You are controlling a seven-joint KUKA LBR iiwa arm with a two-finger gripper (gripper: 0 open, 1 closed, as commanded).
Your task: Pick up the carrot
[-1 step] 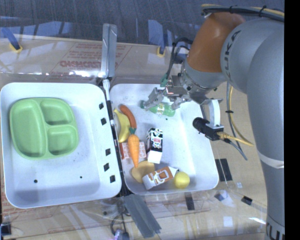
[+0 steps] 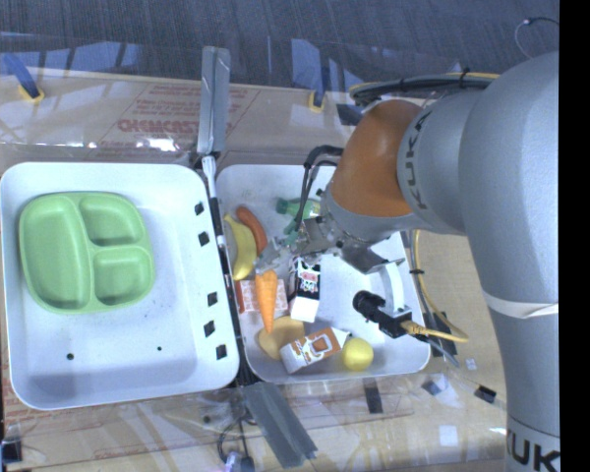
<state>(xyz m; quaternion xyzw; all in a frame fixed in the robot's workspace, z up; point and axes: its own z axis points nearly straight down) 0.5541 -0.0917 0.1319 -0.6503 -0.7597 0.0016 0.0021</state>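
The carrot (image 2: 265, 298) is orange and short. It lies pointing down in the left part of the right bin (image 2: 408, 362), just below a banana (image 2: 243, 249). My gripper (image 2: 291, 247) hangs low over the middle of this bin, up and to the right of the carrot's top end and a short way from it. Nothing shows held in the gripper. The grey wrist and orange band hide the bin's far right part.
Around the carrot lie a red sausage (image 2: 253, 227), a black-and-white carton (image 2: 307, 285), a brown carton (image 2: 310, 348), a lemon (image 2: 358, 354), a yellow lump (image 2: 271, 341) and a green item (image 2: 289, 206). The left bin (image 2: 98, 362) holds a green divided plate (image 2: 84, 249).
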